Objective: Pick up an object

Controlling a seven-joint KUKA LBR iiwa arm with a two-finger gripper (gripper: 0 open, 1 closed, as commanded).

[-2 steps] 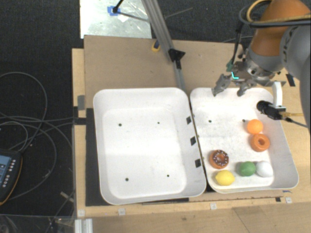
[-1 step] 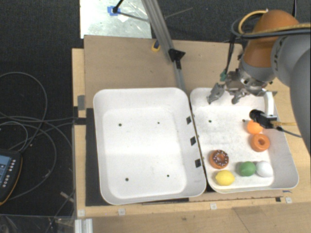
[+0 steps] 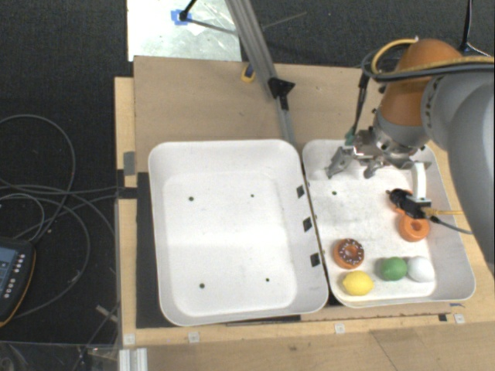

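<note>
The gripper (image 3: 353, 166) hangs over the right bin's (image 3: 456, 280) far end, fingers spread apart, gripping nothing. The arm's bulk hides the far right corner. Near: doughnut (image 3: 349, 253), lemon (image 3: 357, 283), green ball (image 3: 393, 268), white ball (image 3: 421, 268), orange ring (image 3: 413, 228).

Single fixed camera above bench (image 3: 232, 99), slanted down over both bins (image 3: 232, 230).
</note>
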